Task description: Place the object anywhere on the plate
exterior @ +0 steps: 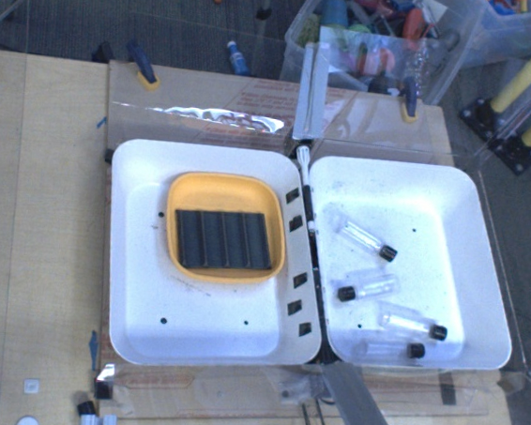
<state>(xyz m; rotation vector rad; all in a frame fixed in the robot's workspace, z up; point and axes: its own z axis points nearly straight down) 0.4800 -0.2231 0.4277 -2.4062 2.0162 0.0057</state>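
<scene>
Vials (367,238) lie in right bin (456,194); plate (228,192) in left

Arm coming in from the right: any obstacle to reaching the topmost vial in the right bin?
Probably not. The topmost vial lies alone on the right bin floor, apart from the other vials and from the walls, with nothing over it. It looks open from above.

single fixed camera above bench, slanted down, both bins (130,240) framed
</scene>
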